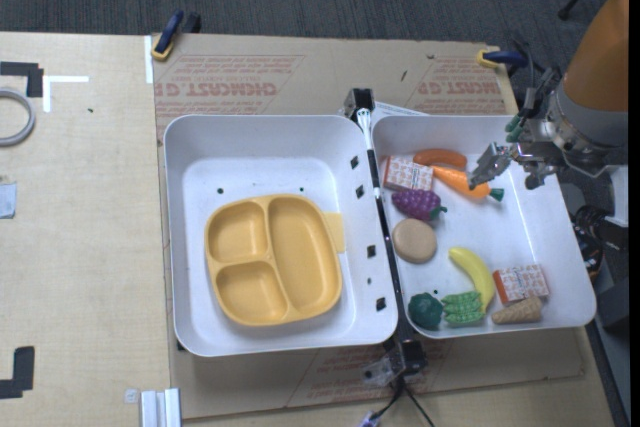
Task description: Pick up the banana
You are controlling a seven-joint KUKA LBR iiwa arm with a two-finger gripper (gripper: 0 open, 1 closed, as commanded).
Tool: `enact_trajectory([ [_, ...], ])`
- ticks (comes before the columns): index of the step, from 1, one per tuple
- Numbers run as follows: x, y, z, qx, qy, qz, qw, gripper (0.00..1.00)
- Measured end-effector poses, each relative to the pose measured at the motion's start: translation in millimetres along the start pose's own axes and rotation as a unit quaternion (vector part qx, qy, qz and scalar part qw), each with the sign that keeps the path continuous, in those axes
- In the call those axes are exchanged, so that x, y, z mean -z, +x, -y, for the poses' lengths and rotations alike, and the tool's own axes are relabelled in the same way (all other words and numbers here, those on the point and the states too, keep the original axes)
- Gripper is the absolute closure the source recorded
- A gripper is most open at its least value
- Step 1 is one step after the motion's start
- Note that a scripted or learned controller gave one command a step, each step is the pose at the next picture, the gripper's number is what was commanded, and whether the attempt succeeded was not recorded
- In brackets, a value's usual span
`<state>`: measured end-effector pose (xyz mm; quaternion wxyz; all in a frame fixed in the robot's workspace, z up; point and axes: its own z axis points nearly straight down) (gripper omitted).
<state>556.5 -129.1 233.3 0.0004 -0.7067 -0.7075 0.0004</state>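
The yellow banana lies in the right bin, towards its front, curving from the middle down to the right. My gripper hangs over the back part of the same bin, above the tip of a toy carrot. That puts it well behind the banana. Its fingers are open and hold nothing.
Around the banana are a beige bun, purple grapes, green toy vegetables, a small red-and-white box and a cone. Another box and a sausage lie at the back. The left bin holds a yellow divided plate.
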Motion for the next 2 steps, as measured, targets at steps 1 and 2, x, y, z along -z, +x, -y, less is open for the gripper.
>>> enact_trajectory([
  [1,-141.2,-3.0,51.7,0.106,0.000,0.000,0.9943,0.00],
  [2,-131.4,-3.4,50.7,0.105,-0.001,0.000,0.9945,1.00],
])
